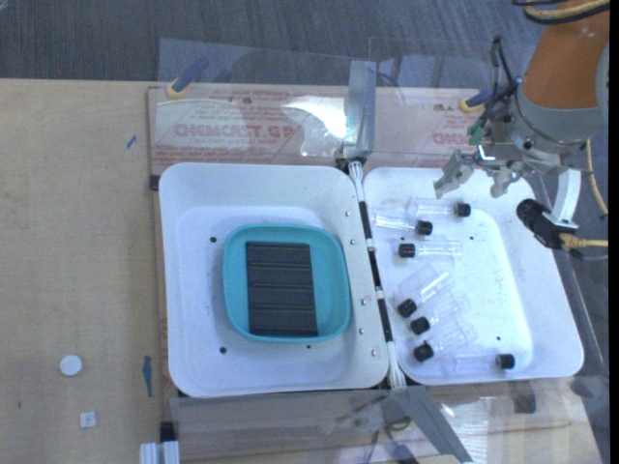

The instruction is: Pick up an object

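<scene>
Clear plastic vials with black caps [423, 228] scattered across the right bin [542, 298]. Gripper [476, 177] above the bin's far edge, spread wide, holding nothing. Best to centre over one isolated vial, align across its body, then descend.

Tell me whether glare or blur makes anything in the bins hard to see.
Camera view: clear vials nearly vanish against the white right bin, leaving mainly their black caps readable; glare whitens the plastic sheet behind the bins; the teal tray is sharp; the end effector looks slightly soft.
</scene>
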